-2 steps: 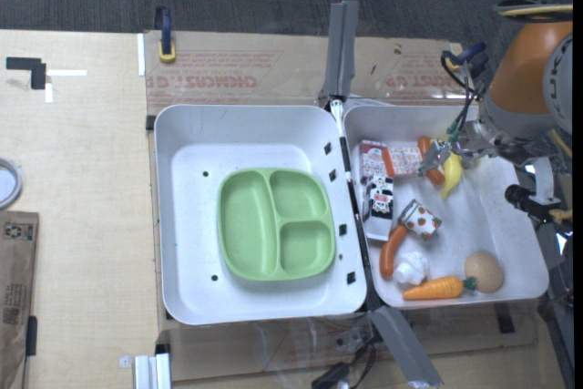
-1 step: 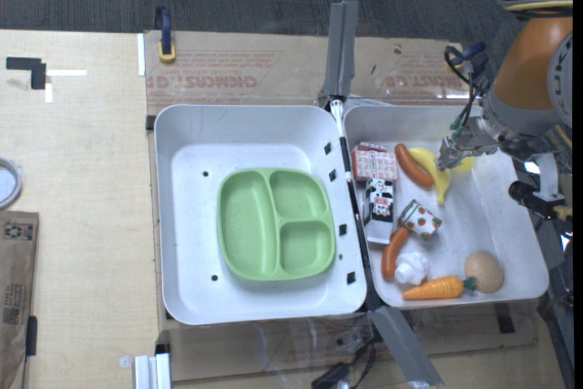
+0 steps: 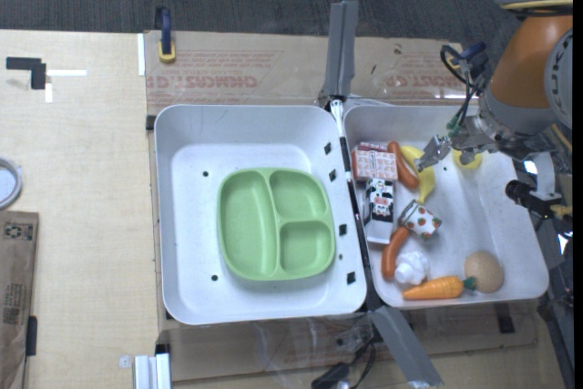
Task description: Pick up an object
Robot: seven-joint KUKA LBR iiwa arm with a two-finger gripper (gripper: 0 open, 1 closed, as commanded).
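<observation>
Hand point(image 3: 437, 150) sits low at upper right of the frame, over the far end of the right bin point(image 3: 510, 287), tips near the banana point(image 3: 421, 173); whether it is released or clenched cannot be told. Nothing visible between its tips. Candidate objects crowd the bin's left wall: red carton point(image 3: 374, 163), cow-print box point(image 3: 380, 199), sausage point(image 3: 404, 164). Carrot point(image 3: 435, 288) and egg point(image 3: 484, 271) lie at lower right. Left bin point(image 3: 182, 223) holds a green divided tray point(image 3: 276, 223). Clutter probably makes an isolated grasp hard.

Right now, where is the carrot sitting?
In the camera view, the carrot lies in the right bin near its front edge, between the white lump and the tan egg-shaped object.
</observation>
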